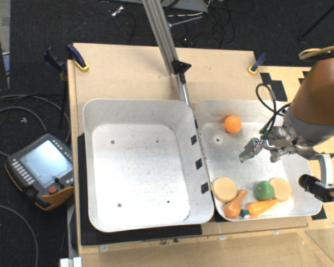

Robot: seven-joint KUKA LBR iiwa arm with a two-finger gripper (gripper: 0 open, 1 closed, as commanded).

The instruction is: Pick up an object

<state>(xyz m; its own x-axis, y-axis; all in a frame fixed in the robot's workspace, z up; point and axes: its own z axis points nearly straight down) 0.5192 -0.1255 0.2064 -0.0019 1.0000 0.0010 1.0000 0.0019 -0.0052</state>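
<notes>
On the floor at far left lies one teach pendant (42, 171), its screen lit. On the bench I count two white bins side by side. The left bin (139, 163) shows me its speckled floor. One slanted metal pole (162, 32) comes down from the top toward the seam between the bins.

The right bin (211, 121) holds six things. One orange ball (232, 124) sits alone near the far wall. The other five crowd the near edge: one pale round disc (224, 188), one tan gourd-shaped piece (234, 205) just below it, one orange carrot (261, 207) lying aslant, one green round piece (263, 191) above the carrot, and one more pale disc (280, 188) touching the green piece.

My gripper (263, 150) hangs over the middle of the right bin, between the ball and the cluster, fingers spread apart with nothing between them.
</notes>
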